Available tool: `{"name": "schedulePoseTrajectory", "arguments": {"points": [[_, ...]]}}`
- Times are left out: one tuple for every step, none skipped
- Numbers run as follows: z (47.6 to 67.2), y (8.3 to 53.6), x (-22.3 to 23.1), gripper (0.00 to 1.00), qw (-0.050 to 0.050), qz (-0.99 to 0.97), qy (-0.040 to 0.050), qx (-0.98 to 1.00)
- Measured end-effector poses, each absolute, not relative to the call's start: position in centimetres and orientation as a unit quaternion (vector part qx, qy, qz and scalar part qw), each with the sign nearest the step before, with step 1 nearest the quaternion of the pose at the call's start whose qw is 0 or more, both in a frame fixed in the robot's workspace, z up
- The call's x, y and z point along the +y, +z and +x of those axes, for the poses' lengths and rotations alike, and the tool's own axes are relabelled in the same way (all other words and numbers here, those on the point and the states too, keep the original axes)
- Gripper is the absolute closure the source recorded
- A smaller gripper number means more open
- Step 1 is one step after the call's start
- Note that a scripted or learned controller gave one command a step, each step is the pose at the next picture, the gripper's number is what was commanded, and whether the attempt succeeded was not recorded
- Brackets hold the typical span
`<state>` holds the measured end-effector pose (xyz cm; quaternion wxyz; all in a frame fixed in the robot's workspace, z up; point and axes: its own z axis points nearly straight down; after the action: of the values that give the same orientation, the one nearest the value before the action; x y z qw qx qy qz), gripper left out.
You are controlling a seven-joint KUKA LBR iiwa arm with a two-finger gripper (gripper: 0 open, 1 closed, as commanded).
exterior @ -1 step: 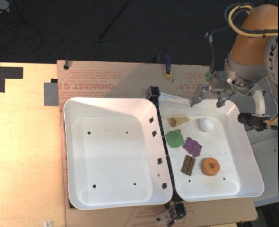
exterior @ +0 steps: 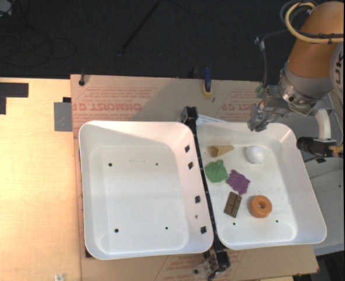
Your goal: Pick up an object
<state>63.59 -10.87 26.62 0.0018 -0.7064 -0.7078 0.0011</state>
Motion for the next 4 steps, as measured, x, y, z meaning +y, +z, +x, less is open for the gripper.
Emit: {"name": "schedulePoseTrajectory", "arguments": {"points": [[57.6, 23.5, -13.2, 1.00, 0.003, -0.708, 0.0022, -0.707], [53.4, 20.7, -6.2, 1.00, 0.003, -0.707, 0.0019, -0.708], [53.8, 20.8, -16.3, 1.00, 0.000, -0.709, 0.0015, -0.705], [47.3, 27.4, -9.7, 1.00, 0.003, -0.707, 0.0014, -0.708]]}}
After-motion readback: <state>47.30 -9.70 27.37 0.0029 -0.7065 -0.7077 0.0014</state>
